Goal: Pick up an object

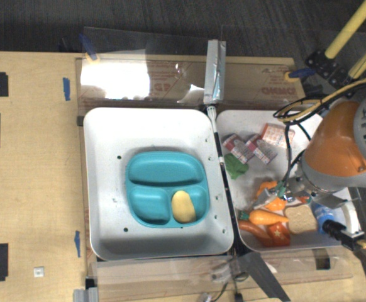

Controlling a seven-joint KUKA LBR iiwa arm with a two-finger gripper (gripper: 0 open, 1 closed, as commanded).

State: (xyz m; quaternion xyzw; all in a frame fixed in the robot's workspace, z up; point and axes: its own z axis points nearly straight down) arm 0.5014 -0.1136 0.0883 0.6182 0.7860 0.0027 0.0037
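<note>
Arm (pixel 340 150) reaches into the right bin (pixel 249 119), its tool (pixel 283 194) low over the toy clutter (pixel 268 222) at five o'clock; its state cannot be told. Step looks like descent; next comes closing on one object.

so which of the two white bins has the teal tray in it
The left shallow white bin. It holds the teal divided plastic tray with a yellow rounded object in one compartment; the right white bin holds a jumble of small items instead.
</note>
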